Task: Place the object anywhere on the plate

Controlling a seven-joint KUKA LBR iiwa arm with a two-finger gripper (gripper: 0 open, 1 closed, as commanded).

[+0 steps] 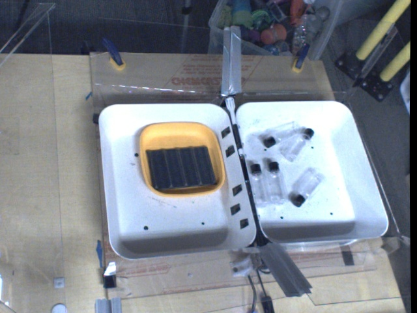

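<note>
Bench, 2 bins: rt bin bottles [305, 186] lie scattered (axes mixed); plate [180, 158] left.

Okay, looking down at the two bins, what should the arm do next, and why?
Probably reach into the right bin and go for the clear vial lying apart from the others, since it has free space around it. The yellow plate in the left bin carries a dark ridged insert and no vial yet.
</note>
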